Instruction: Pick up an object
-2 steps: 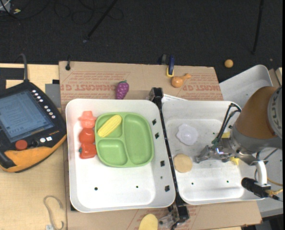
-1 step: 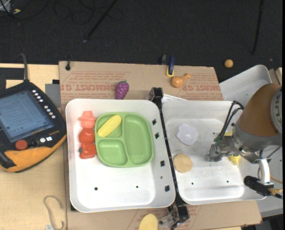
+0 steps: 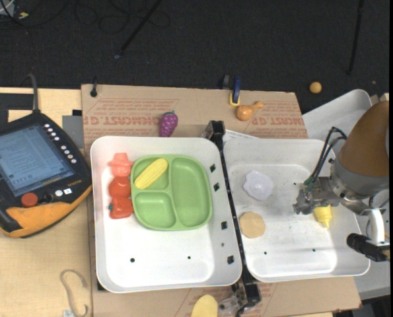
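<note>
— Where your gripper (image 3: 308,200) sits low in the right bin (image 3: 282,263), what's beside it?
— You have a yellow object (image 3: 323,215) just beside it; whether it's clamped, I cannot tell. A tan disc (image 3: 252,224) lies nearby.

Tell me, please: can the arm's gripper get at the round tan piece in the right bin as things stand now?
Probably yes. The round tan piece lies flat and alone on the floor of the right bin, with bare white floor all round it. The gripper is low in the same bin, and nothing stands between the two.
</note>
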Controlling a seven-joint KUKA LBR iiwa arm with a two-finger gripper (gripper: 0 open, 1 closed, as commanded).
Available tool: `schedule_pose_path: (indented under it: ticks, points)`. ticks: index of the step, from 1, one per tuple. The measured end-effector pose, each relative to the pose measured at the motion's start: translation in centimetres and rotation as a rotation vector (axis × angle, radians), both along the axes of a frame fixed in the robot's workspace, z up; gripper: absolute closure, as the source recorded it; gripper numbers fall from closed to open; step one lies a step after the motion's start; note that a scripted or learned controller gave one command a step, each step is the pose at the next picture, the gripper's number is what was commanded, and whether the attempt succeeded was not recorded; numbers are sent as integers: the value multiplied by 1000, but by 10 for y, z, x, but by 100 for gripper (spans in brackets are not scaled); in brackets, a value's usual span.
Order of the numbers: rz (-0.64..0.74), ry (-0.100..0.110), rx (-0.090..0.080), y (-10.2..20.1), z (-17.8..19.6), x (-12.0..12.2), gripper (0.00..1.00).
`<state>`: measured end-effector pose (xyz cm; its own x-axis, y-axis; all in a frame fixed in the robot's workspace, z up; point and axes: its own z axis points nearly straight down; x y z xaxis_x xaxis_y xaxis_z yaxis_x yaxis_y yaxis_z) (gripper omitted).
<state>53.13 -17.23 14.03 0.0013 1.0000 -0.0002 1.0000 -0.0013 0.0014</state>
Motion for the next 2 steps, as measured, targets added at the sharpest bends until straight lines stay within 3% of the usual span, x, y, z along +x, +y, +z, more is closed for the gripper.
schedule_pose_path:
  ticks: [2]
  points:
    - [1,-2,-1,-4,90,3,100]
